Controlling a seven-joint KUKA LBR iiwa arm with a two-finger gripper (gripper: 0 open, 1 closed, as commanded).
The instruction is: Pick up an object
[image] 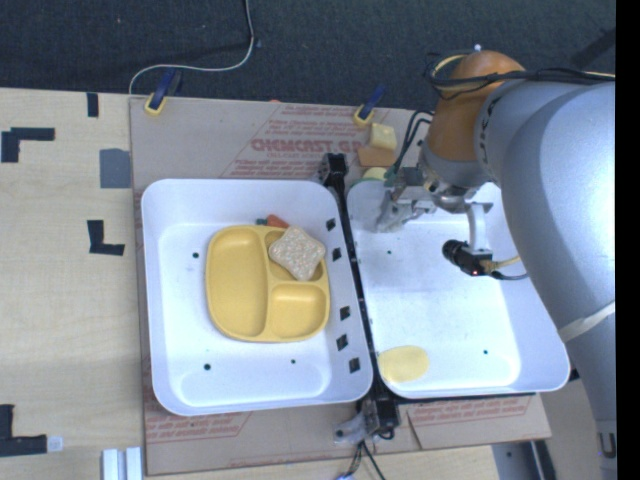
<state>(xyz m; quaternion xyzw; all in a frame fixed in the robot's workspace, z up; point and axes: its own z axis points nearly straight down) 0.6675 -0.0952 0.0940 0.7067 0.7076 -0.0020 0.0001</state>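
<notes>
Nearest candidate obj for the pick is a pale yellow disc (403,364), lying flat on the floor of the right bin (500,313), near its front-left corner. It's well apart from the gripper (392,211), which I see at the far-left corner of that same bin, low by the back wall. I can't tell the gripper's state from here; it's small and blurs into the white bin. Nothing visibly held.

In the left bin (170,298) there's a yellow divided plate (240,283) w/ three compartments. A tan, speckled, roughly square piece (297,252) sits on the plate's upper-right compartment, tilted and overlapping the rim. Just behind it, a small orange-and-green bit (272,221) peeks out, touching the plate edge.

The arm (540,158) comes in from the right, grey w/ the orange band (470,98) above the wrist, a black fitting (465,256) hanging over the right bin.

Behind the bins, on the cardboard sheet (250,138), a tan block (377,154) and a small yellow block (382,134) sit just beyond the right bin's back-left corner. Two clamps, yellow (156,102) and blue (368,105), at the cardboard's back edge.
</notes>
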